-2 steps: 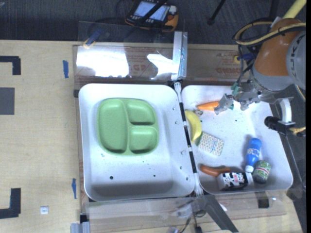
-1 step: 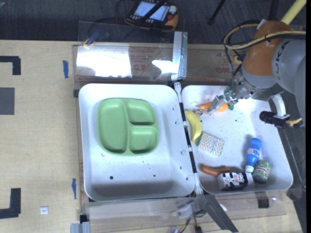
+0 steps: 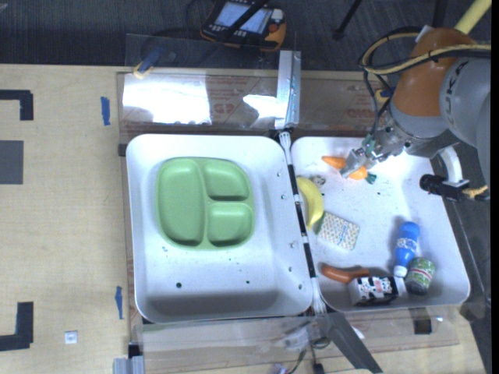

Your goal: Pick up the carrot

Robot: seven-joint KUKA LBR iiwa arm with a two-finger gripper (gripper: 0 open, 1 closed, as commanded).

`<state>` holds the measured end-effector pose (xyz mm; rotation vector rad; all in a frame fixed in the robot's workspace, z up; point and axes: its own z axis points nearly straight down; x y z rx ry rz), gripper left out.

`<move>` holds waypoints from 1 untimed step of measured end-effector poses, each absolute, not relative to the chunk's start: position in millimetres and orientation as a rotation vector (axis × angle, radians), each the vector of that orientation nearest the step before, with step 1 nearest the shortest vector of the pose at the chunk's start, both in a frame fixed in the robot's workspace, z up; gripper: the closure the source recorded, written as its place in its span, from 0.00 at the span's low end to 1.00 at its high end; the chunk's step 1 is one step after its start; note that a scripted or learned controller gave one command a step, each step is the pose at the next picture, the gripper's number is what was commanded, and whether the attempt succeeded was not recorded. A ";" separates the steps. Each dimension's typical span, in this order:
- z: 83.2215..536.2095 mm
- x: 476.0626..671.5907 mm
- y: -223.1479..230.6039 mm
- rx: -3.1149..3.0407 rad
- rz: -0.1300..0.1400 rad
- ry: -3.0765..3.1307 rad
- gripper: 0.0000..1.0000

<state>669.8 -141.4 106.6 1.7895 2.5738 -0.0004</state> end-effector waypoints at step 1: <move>199.4 667.8 -83.3 1.704 0.003 2.635 1.00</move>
